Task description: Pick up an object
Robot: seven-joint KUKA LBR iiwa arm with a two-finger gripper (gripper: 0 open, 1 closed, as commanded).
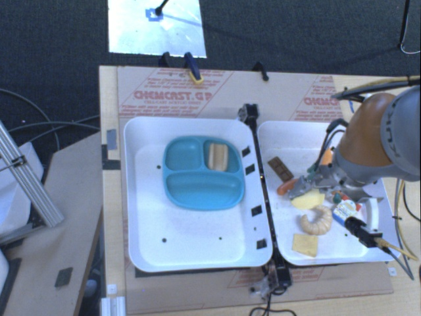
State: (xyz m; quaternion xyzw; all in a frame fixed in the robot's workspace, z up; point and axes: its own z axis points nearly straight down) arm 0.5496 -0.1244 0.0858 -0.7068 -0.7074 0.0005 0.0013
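Grey and orange, the arm (375, 140) reaches in from three o'clock over the right bin (289, 137). Its claw (304, 187) sits low among the toy food; whether it is released or clenched cannot be told. A pale yellow piece (308, 201) lies just at its six o'clock, a brown bar (280, 169) at ten. The left bin (191, 242) holds a blue divided plate (197, 189).

Orange carrot (285, 187), yellow lemon (306, 200), shrimp (317, 221) in right bin (289, 135)
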